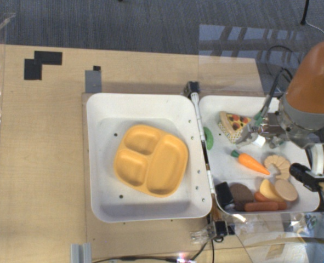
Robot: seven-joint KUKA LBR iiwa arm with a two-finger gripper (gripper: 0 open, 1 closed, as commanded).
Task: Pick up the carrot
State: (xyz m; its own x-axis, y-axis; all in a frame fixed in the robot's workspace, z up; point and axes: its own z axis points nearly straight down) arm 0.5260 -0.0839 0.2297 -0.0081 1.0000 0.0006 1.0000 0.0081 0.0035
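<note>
A pale wooden bench [35,169] carries 2 shallow white bins side by side, and beyond its far edge lies grey carpet [151,15] crossed by thin dark stand legs. Black shapes [41,63] mark the bench top at far left, and clear plastic panels catch glare along the left edge and behind the right bin.

The left bin [96,201] holds a yellow divided plate [151,159] with 3 sections. The right bin [216,106] holds toy food: the carrot [250,162] lies near the middle, its green top pointing left, with a pizza slice [234,124] beyond it, and a brown patty [240,193], a sausage [261,205] and tan round pieces [278,179] nearer the front. A green piece [208,136] sits by the rail between the bins.

The arm [315,86] reaches in from the right, and the gripper [256,131] hangs above the bin just beyond the carrot, near the pizza slice. I cannot tell its state.
</note>
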